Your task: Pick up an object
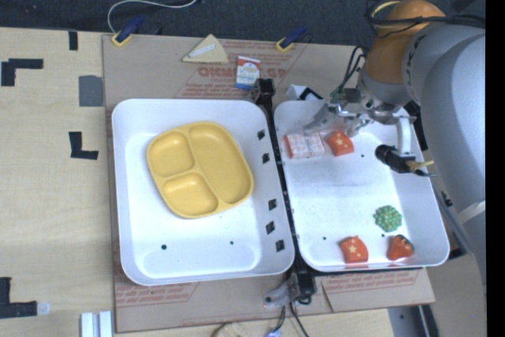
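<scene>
The arm (442,83) leans in over the right bin (347,201), its gripper (347,108) low at the bin's far end. I cannot tell how the gripper is set from here. Just beside it lie a red piece (340,144) and a pink packet (304,144); nothing looks lifted. A green piece (387,217) and two more red ones (354,249) (400,247) sit near the front edge, well apart from the gripper. The left bin (134,170) carries a yellow tray (199,168). I'd say this is the reach, with the grasp not yet made. Next it needs to settle squarely over the near red piece and grip before lifting.
</scene>
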Robot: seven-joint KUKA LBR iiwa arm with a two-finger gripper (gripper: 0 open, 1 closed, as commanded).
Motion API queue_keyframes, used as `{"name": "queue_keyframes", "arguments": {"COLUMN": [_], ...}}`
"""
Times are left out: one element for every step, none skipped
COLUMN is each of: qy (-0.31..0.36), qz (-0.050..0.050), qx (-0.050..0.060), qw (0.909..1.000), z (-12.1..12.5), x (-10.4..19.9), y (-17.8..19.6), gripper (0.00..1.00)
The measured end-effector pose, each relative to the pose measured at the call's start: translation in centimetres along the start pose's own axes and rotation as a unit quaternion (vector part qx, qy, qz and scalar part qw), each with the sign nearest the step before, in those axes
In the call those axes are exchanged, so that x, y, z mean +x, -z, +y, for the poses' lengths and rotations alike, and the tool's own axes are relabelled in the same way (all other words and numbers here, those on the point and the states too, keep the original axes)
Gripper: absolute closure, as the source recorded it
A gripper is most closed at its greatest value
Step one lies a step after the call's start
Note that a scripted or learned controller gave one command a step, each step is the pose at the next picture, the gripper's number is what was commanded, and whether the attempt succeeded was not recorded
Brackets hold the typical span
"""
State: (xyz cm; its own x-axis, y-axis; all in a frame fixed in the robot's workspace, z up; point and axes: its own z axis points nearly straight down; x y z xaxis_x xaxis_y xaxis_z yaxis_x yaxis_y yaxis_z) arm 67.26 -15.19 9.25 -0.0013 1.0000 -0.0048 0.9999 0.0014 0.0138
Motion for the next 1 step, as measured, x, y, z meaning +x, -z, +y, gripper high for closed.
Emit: {"name": "queue_keyframes", "arguments": {"qy": [-0.001], "qz": [-0.001], "qx": [-0.003], "qw": [1.0000], "z": [-1.40], "x": [2.41], "y": [0.07], "gripper": [0.00]}}
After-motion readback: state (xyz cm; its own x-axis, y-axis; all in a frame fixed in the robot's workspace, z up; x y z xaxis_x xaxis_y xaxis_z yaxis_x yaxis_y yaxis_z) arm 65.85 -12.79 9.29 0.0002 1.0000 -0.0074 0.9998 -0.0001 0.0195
